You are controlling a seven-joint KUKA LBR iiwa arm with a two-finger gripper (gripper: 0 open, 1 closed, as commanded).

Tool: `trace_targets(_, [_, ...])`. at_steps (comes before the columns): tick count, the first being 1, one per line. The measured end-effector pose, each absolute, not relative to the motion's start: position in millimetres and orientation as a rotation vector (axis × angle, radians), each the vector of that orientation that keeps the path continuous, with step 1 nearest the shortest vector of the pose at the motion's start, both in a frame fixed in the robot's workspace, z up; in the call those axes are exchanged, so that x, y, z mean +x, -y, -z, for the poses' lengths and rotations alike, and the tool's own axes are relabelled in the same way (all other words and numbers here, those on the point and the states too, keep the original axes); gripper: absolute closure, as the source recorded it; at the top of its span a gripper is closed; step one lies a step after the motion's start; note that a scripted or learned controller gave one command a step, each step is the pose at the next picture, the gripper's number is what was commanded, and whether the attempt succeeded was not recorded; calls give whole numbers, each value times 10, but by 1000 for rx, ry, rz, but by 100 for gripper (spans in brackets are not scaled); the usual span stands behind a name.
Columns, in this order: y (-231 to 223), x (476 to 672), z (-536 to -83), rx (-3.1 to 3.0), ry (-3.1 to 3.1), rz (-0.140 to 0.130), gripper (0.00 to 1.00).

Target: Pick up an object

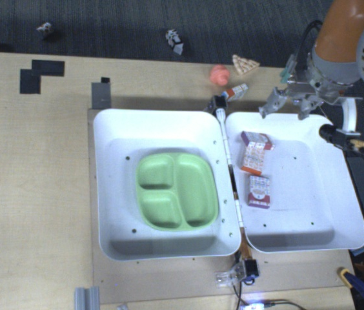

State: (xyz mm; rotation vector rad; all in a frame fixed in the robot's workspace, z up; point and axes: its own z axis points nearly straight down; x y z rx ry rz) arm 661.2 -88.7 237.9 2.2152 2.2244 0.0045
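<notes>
We take this for a robotics lab: a wooden bench (33,173) bearing two white bins (114,131), exposed cables (363,146), a grey-and-orange industrial arm (353,18), carpet (104,11) strewn with small props

1 fixed camera looks down at a slant from above the bench (33,173), far enough back to take in both white bins (108,173) side by side, the floor (104,11) beyond the far edge, and the arm (353,24) entering at right.
</notes>
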Motion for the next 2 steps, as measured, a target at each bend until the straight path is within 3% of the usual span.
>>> trace_targets(1, [989, 6260, -1290, 2218, -2223, -2, 0])
trace_targets(2, [912, 5644, -868, 2215, -2220, -7, 0])
